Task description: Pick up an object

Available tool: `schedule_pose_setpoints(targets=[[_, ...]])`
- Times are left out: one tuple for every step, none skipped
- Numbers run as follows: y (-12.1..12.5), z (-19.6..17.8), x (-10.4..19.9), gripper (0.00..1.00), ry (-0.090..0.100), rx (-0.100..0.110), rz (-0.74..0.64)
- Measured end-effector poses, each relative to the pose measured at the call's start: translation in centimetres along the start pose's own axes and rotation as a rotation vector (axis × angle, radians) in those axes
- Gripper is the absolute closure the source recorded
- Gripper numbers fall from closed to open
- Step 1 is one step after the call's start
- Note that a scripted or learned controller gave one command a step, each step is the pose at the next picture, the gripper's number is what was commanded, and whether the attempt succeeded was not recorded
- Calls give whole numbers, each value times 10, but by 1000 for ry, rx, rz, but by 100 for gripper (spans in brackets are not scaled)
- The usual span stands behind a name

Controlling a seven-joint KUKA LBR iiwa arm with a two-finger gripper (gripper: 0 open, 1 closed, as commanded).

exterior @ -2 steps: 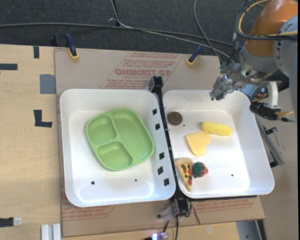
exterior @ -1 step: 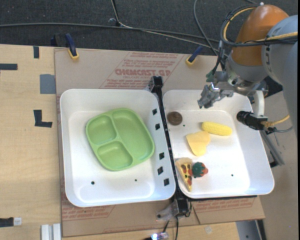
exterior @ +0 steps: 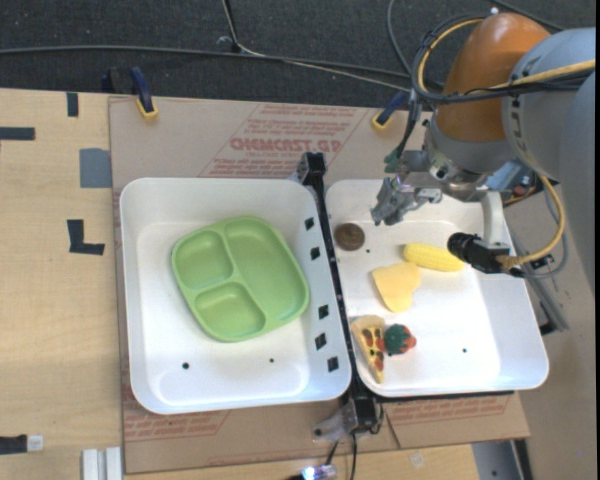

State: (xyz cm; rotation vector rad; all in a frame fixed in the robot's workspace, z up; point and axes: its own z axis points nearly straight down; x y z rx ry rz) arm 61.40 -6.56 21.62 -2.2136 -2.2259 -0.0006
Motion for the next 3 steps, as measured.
schedule_pose_setpoints(targets=[[-19,9,54,100,-1,2,-1],[-32,6,109,100,0,1,-2],[-52,-5,150,100,-1,1,-1]])
